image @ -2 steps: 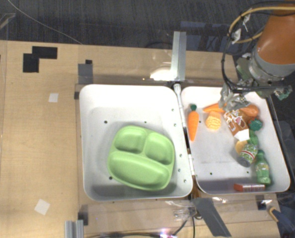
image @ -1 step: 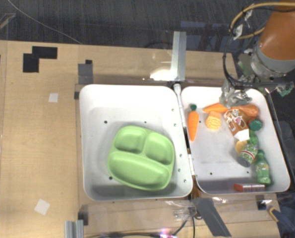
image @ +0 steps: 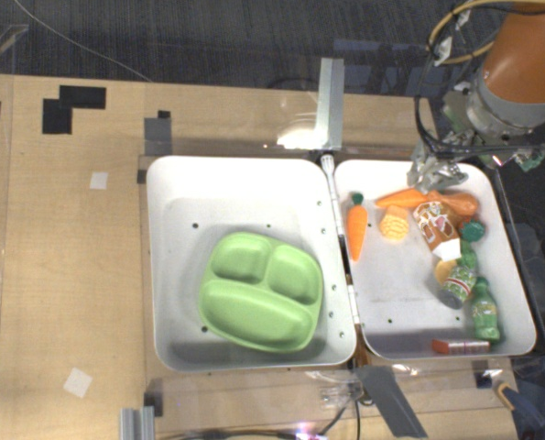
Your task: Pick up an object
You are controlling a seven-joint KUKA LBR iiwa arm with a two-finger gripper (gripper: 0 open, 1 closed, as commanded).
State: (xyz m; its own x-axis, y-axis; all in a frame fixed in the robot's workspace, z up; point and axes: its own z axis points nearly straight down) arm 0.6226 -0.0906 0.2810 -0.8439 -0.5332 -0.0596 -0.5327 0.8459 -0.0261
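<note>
Grey gripper (image: 435, 170) hovers at right bin (image: 409, 301) far edge, just above orange carrot (image: 408, 196), jaw state unclear, nothing visibly held.

The arm (image: 519, 62) is getting cut off by the top and right edges, w/ only its orange band and grey wrist showing, and the tool (image: 434, 174) below is blurring into a small grey tangle, so its fingertips aren't readable. The cluster of packets and bottles (image: 460, 264) in the right bin (image: 391, 310) is overlapping, w/ labels too small to read. A blue thing (image: 538, 411) is being clipped at the bottom right corner.
</note>
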